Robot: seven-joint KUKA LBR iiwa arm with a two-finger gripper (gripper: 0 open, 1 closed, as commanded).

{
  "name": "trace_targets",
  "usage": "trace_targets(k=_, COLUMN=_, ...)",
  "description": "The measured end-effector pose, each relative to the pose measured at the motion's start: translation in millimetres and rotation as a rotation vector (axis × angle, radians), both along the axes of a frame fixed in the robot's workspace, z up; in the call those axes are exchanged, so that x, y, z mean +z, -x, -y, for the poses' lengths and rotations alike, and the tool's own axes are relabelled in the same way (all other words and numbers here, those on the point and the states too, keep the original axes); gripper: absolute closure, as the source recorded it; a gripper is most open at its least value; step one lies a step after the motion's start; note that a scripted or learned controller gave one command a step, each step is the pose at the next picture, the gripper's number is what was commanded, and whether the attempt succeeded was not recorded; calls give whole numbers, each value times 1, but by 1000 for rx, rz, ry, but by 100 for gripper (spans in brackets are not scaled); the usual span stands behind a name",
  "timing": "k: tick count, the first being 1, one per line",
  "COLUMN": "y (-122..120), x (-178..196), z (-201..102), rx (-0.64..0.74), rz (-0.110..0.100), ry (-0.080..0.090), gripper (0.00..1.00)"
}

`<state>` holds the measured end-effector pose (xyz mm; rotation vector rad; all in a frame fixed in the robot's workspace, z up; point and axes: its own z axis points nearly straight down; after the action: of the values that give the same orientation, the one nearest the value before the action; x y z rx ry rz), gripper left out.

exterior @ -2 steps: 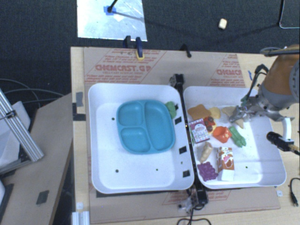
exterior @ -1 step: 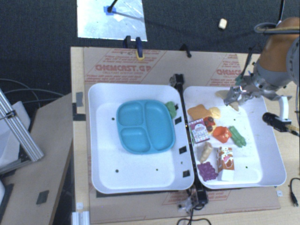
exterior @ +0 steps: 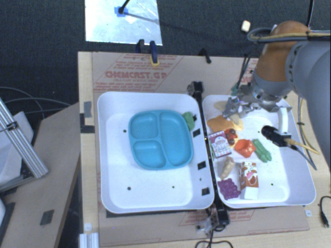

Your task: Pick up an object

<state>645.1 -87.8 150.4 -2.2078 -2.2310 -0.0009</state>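
My gripper [exterior: 235, 106] hangs low over the back left corner of the right bin [exterior: 302, 187], at the end of the grey arm coming in from the right. Just under and in front of it lies an orange-yellow wedge [exterior: 222, 123], with a pale yellow piece [exterior: 222, 106] behind it. Whether the gripper touches either one is unclear. Further forward in the same bin lie a small red thing [exterior: 230, 134], a pink printed card [exterior: 220, 144], a red-orange pepper [exterior: 244, 148] and a green vegetable [exterior: 261, 150].
Near the right bin's front lie a beige piece [exterior: 226, 167], purple grapes [exterior: 229, 188] and a small carton [exterior: 249, 179]. The left bin [exterior: 116, 190] holds a blue divided plate [exterior: 159, 139] with a green item [exterior: 188, 119] at its far right edge.
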Motion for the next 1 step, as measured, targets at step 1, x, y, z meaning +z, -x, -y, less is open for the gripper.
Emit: trace_targets(k=1, y=-11, x=20, z=-36, rx=-20, rz=-7, ry=15, gripper=100)
